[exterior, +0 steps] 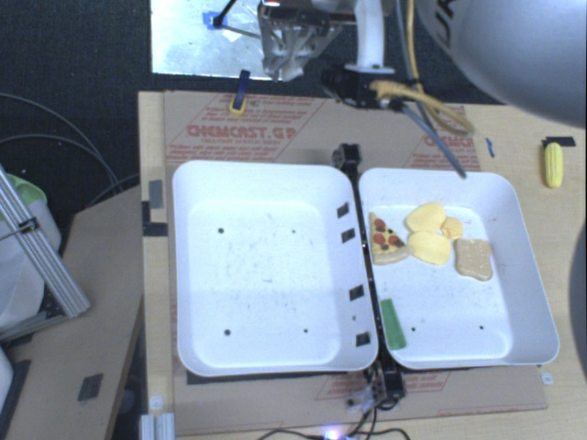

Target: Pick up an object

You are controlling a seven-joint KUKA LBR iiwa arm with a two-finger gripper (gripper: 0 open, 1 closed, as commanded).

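Note:
The right bin (523, 273) holds several toy foods: a pizza slice (387, 238), two yellow pieces (427, 218) (431, 248), a small orange piece (452, 229) and a tan slice of bread (474, 258). A green stick (393, 324) lies by that bin's left wall. My gripper (286, 58) hangs high at the top of the view, beyond the far edge of the left bin (193, 246), well away from every object, and nothing shows under it.
Both bins rest on a cardboard sheet (266, 131). A yellow object (553, 164) lies on the bench at the far right. Yellow and grey cables (431, 108) run past the far edge of the right bin. An aluminium frame (37, 255) stands at the left.

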